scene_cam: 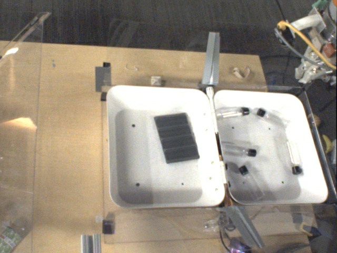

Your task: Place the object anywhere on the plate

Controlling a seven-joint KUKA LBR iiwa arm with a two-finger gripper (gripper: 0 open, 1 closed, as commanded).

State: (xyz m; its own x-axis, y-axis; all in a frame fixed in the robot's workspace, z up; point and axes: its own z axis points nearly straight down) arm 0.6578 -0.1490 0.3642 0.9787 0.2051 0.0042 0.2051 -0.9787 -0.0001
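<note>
Clear vials with black caps [247, 152] lie scattered in the right bin [310, 194], well apart from the dark ridged plate [176, 137] in the left bin [118, 194] on the worktop [63, 141]. Arm hardware [316, 41] sits at upper right. A good pick would likely take one vial across its body, then release above the plate's middle.

two white bins [118, 157], one dark ridged plate [176, 137], five clear black-capped vials [237, 151]

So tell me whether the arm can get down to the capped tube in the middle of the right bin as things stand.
Probably yes. The tube lies flat in the right bin, apart from the other tubes, with nothing over it. The arm sits above the bin's far right corner, its way down open.
</note>
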